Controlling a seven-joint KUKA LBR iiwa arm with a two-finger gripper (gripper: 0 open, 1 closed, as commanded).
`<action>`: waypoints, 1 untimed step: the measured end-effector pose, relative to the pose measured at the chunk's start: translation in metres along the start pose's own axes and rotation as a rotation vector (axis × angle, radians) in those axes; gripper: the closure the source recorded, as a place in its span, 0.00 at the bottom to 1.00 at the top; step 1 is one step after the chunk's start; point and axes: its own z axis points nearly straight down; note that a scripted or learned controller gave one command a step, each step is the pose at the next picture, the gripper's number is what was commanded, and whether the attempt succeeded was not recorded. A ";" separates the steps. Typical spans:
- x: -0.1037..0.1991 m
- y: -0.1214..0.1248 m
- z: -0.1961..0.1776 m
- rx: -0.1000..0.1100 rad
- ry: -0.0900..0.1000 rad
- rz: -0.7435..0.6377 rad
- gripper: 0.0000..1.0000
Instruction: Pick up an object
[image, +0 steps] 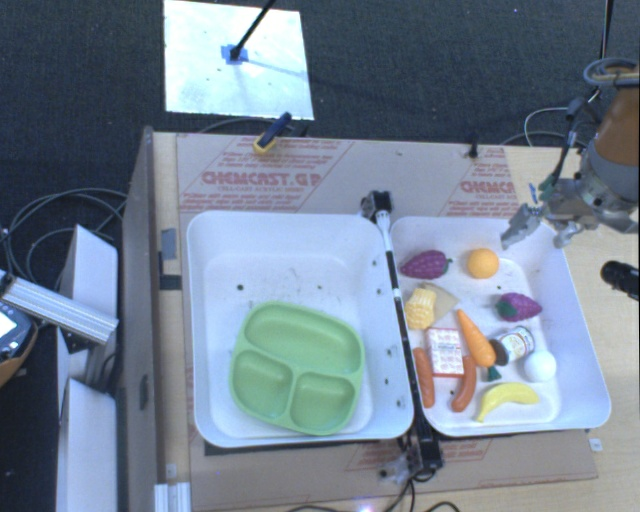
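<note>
So the two-finger gripper (541, 226) is hanging over the top right corner of the right white bin (585, 330), up by the rim, and its two grey fingers (516, 228) are spread apart with nothing between them. Wide open, basically. The grey arm (612, 150) comes in from the right edge above it.

Everything worth grabbing sits lower in that same bin. Closest to the gripper is the small round orange fruit (483, 263), and just left of that a dark purple bumpy berry-shaped toy (426, 264). A second purple bumpy toy (518, 306) lies further down toward the right side. In the middle there's a pale yellow wedge of toy cheese or corn (424, 305), can't tell which, with an orange toy carrot (476, 339) running diagonally beside it. Below those: a little red and white printed box (445, 351), a small tin can on its side (513, 345), a white egg (540, 366), a yellow toy banana (505, 399) and two orange sausage-like sticks (462, 384) near the bin's front left.

The left white bin (210, 300), touching the right one along a black clipped seam, holds a light green plastic tray with three compartments (297, 367). Both bins rest on a cardboard sheet (300, 175) with red print.
</note>
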 end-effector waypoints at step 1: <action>0.053 0.001 0.145 -0.003 0.000 -0.001 0.00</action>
